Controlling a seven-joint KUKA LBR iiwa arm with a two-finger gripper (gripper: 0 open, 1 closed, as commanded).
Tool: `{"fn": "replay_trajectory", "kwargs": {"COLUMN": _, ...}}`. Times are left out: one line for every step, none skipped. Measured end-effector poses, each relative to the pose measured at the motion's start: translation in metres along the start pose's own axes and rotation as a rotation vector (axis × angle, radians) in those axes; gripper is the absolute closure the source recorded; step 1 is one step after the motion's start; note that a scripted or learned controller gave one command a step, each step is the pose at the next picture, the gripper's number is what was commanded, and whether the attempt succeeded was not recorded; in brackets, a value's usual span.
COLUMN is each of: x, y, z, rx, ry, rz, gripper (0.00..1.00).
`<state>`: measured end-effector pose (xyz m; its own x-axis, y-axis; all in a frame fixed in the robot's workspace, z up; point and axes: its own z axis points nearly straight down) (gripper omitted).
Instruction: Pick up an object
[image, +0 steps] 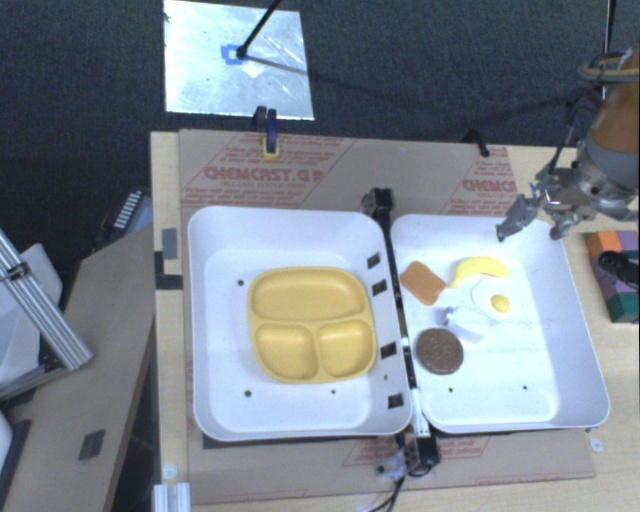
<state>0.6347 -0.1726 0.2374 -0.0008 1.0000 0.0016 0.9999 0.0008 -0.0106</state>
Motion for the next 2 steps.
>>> {"fn": "replay_trajectory", "kwargs": {"x": 0.001, "y": 0.002, "z": -0.008, "rx": -0.012, "ry": -0.002, "rz": -0.003, "gripper": 0.00}}
{"fn": "replay_trajectory", "kwargs": {"x": 0.002, "y": 0.006, "z": 0.032, "rx": -0.012, "ry": -0.003, "rz": -0.003, "gripper": 0.00}}
